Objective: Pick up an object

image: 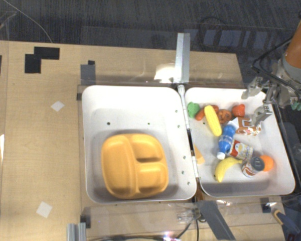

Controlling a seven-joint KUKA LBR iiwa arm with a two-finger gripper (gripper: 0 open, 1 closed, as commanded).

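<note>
The right bin (286,182) holds a heap of small items: a green piece (193,109), a yellow corn-like piece (212,120), a red tomato (238,109), a blue bottle (226,139), a banana (224,168), a red-and-white carton (249,130) and an orange-topped can (261,163). My gripper (258,101) hovers over that bin's far right part, just right of the tomato and above the carton. Its two silver fingers (252,89) stand apart, open, with nothing between them.
A yellow divided plate (134,164) lies in the left bin (100,99). A metal post (182,59) rises behind the wall between the two bins. Dark cables hang by the arm at the right.
</note>
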